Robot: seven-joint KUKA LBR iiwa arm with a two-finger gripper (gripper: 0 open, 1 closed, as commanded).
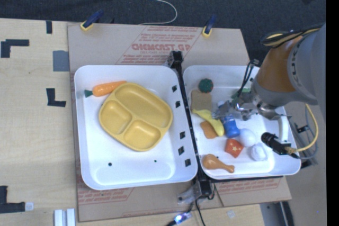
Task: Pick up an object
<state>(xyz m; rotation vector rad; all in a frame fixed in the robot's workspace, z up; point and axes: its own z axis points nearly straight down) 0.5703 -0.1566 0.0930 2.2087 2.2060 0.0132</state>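
Blue cylinder (231, 127) sits mid-way in the right bin (286, 169), and the gripper (229, 109) is right above it, just touching its top edge (whether it is clenched or released, cannot tell). Beside the cylinder: a banana (210, 121) to the left, a red block (233, 147) and a white egg (248, 137) below. Further out, a drumstick (216, 163) near the front wall. Over in the left bin (90, 166), a yellow divided plate (136, 116) with a carrot (107, 88) at its upper-left edge.
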